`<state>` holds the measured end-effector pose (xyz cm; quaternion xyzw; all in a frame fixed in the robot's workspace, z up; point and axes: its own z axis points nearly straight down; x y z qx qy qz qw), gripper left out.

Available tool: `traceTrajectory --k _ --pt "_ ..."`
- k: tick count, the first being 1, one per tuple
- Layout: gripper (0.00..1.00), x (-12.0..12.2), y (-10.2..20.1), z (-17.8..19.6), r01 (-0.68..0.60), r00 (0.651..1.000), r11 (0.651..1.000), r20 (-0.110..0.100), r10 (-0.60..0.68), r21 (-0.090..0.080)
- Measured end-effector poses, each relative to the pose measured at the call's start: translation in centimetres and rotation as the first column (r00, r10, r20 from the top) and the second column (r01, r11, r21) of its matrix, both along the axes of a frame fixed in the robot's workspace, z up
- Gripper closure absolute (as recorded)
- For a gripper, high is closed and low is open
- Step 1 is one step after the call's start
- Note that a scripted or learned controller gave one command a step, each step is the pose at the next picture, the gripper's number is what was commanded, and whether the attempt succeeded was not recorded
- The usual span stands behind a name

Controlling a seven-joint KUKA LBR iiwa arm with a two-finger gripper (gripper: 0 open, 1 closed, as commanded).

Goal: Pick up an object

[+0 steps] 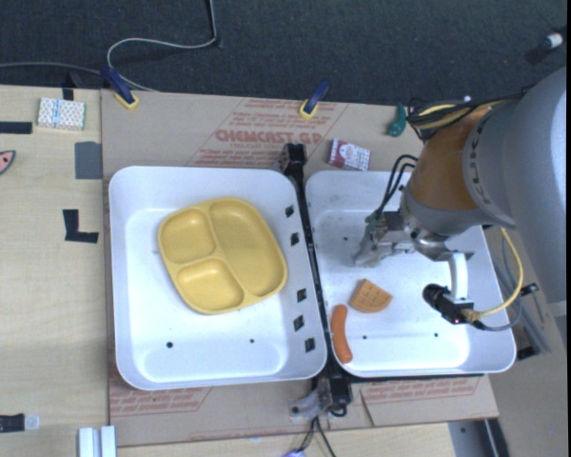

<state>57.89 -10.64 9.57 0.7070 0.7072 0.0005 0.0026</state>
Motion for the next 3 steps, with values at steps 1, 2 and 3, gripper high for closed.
traceTrajectory --k 1,2,3 --pt "0.00 0.0 0.0 0.0 0.000 1.000 1.000 0.000 0.000 0.000" --pt "0.00 -2.4 0.9 -0.9 0.001 1.000 1.000 0.003 -0.001 0.000" --pt "0.00 7.8 1.0 -1.0 -0.002 1.000 1.000 -0.001 0.002 0.002"
